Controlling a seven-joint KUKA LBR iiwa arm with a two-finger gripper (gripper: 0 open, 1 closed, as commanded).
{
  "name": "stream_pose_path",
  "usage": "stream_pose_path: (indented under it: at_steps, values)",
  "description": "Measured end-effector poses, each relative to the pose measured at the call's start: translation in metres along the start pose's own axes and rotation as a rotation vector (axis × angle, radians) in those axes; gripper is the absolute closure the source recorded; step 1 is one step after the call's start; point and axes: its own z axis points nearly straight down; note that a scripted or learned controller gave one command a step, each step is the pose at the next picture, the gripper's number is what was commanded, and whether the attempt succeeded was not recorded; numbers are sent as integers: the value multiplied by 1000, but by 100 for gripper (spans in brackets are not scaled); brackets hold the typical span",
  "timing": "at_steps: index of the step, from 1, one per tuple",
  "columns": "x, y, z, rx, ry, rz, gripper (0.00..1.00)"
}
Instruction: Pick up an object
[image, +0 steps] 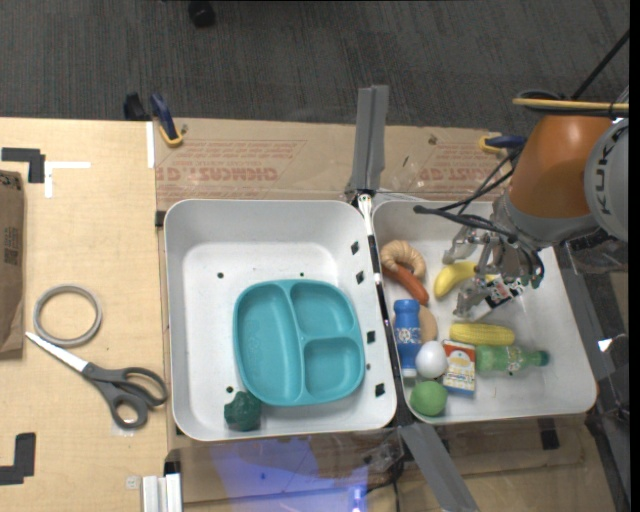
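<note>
Overhead, the gripper (492, 283) of the grey-and-orange arm (560, 170) hangs over the right bin (560, 390), just beside a yellow banana (455, 277) lying to its left in the picture; nothing can be seen between its fingers, and whether they are spread or closed cannot be told from this angle. Below the gripper rests a yellow corn cob (482, 333). Along the bin's left wall lie a tan croissant (404, 255), a red-orange sausage (408, 282) and a blue bottle (406, 332), with a white egg (430, 359), a small red-and-white box (460, 367), a green bottle (508, 359) and a green round fruit (429, 398) grouped toward the near edge. The left bin (200, 250) holds 1 teal plate (298, 342) with 3 compartments and a dark green lump (242, 411) touching its near corner. Outside the bins, scissors (105, 378) and a tape roll (68, 314) lie on the bench (80, 230).
</note>
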Motion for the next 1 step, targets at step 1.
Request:
stream_pose_path:
  at_steps: [1]
  values:
    - [28, 47, 1, 1, 5, 244, 0]
